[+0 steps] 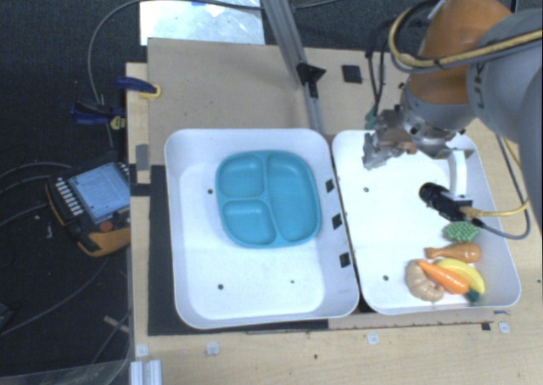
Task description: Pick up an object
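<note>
Item: right bin (382, 231), shallow white plastic with rounded corners and a smooth, glossy floor. Contents sit bunched in its near right corner: a carrot (443, 276), orange and tapered; a banana (465, 274), yellow and curved, touching the carrot; a pale, lumpy piece (419, 283) under the carrot's thick end; a brown drumstick-shaped piece (456, 252); a green knobbly piece (459, 231) just above it. All look like hard moulded toy food.

Item: left bin (191, 231), same make, bearing a blue plate (268, 198) with three hollows, matte plastic.

Item: gripper (379, 151), grey metal, low over the far left part of the right bin, well apart from the toy pile. Whether its fingers are open or closed cannot be told from this angle; nothing is visible between them.

Item: black cylindrical part (436, 196) with a yellow cable, above the right bin's middle.

Risks, as judged: the gripper stands over bare floor, so a descent here would likely close on nothing. The toys touch and overlap, so a grasp there may catch two or nudge the heap. Smooth, rounded shapes could slip from two fingers. Pieces lie close to the bin wall, where a finger may strike the rim.
</note>
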